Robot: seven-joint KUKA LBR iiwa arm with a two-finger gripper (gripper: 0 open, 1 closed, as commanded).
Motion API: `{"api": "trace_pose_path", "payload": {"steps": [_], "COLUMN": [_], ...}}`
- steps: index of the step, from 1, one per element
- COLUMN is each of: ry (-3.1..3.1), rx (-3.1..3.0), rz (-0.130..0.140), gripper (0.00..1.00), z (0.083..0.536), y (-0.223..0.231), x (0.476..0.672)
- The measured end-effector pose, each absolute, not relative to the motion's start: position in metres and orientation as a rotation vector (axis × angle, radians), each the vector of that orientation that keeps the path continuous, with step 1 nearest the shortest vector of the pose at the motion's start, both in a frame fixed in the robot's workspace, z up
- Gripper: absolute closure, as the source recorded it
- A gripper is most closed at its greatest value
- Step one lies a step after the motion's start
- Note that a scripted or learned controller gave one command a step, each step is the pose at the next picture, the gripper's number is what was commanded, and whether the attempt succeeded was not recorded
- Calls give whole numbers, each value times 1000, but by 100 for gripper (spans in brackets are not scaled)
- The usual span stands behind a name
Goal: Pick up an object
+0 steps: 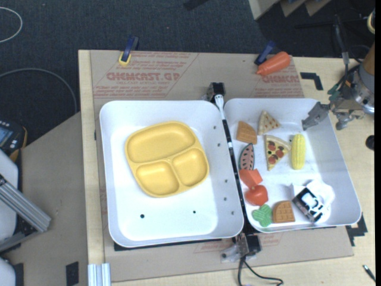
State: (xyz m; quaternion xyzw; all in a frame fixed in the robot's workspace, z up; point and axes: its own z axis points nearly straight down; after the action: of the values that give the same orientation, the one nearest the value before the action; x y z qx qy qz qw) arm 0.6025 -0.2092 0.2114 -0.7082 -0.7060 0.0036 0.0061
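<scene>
At right bin's (351, 186) far right rim: pincer (326, 117) hovering, grip state cannot tell. Near it, inside: corn cob (297, 150), pizza slice (275, 151).

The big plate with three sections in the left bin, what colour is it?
Yellow plastic divided plate, seen in the camera view.

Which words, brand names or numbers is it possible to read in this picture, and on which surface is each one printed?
"CHEMCAST G P": red print on the brown board under the bins, above the left bin; the last letters are uncertain.
Red print of the same kind on the board above the right bin, near the orange clamp: too blurred to read.
Black and white object in the right bin: markings too small to read.
</scene>
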Motion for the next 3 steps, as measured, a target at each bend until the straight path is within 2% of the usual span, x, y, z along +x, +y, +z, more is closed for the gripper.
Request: {"api": "trace_pose_path", "payload": {"steps": [1,3], "ry": [-2222,-2219], "rx": [-2221,-2215], "rz": [0,4], "gripper": [0,0], "z": [219,119], "y": [-209,-194], "x": [606,611]}}
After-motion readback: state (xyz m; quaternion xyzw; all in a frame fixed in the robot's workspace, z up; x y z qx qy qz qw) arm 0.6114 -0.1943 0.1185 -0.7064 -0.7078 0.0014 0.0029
